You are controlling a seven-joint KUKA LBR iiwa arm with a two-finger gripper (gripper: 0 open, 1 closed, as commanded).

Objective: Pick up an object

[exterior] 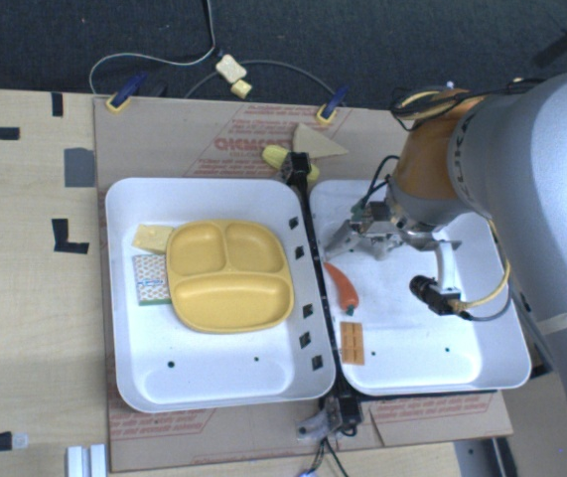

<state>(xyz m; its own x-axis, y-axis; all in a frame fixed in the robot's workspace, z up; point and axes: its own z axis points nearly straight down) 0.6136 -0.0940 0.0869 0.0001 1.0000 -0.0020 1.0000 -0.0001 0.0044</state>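
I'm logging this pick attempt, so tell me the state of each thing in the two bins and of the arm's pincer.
Yellow plastic divided tray: lying flat, right side up, in the left bin.
Pale yellow block: flat, tucked against the tray's left edge.
Small patterned card: flat beside the tray.
Orange carrot-shaped toy: lying in the right bin, ungrasped.
Small orange card: lying flat.
Pincer: low over the right bin, above the carrot.

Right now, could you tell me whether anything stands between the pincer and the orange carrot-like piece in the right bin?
Nothing visible does. The pincer hangs over the right bin near its left wall, and the orange carrot-like piece lies just below it in the view, on bare bin floor. The small orange card lies farther along, beyond the piece.
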